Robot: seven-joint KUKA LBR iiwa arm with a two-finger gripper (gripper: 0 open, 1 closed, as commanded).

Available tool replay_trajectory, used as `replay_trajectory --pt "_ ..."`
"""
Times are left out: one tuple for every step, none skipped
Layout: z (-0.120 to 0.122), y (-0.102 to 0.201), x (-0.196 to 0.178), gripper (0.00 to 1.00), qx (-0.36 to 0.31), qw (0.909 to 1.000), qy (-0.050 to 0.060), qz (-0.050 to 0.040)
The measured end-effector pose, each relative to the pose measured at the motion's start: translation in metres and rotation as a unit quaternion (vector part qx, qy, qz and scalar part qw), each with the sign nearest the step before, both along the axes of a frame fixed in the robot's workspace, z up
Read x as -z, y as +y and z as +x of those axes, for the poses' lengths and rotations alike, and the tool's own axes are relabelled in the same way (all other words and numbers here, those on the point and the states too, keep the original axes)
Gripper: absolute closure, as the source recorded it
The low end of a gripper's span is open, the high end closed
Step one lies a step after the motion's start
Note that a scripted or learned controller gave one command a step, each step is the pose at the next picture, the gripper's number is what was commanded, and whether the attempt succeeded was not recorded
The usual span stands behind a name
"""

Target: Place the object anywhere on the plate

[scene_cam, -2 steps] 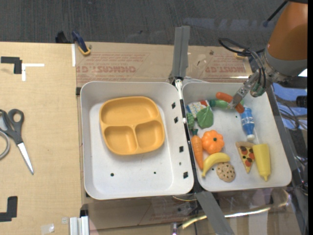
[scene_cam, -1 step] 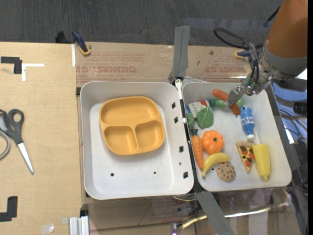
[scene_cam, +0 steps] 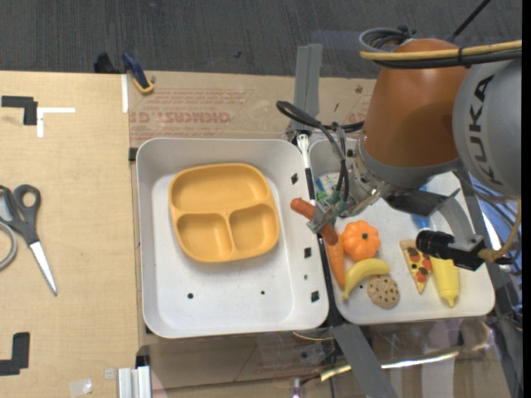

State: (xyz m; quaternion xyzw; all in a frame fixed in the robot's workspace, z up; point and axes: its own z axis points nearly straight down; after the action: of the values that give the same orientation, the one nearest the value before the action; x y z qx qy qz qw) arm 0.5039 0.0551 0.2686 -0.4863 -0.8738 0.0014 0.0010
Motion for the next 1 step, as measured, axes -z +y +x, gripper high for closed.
replay_trajectory --pt "0.0272 0.0620 0.0266 1.00 0.057 0.9984 0.000 -0.0005"
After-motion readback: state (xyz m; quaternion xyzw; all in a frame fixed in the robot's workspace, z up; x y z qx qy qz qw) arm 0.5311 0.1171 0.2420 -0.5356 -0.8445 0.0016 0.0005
